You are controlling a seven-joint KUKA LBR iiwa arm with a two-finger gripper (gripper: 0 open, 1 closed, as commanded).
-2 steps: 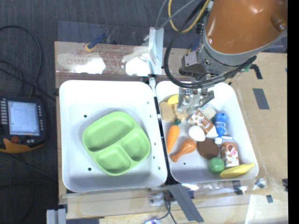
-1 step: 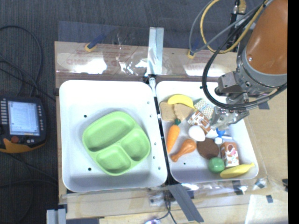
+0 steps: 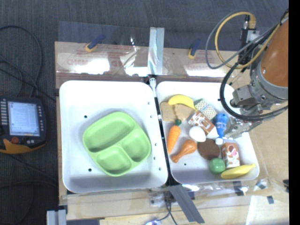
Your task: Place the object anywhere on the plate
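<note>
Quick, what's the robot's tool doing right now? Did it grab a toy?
Tool: cannot be told whether it is open or closed; it sits low over the right bin by the blue bottle.

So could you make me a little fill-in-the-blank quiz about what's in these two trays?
1. The green plate has ___ compartments.
2. The plate lies in the ___ bin of this view.
3. The carrot is coloured ___.
4. The right bin holds ___ yellow bananas, one near the top and one at the bottom corner.

Missing words: three; left; orange; two
</note>
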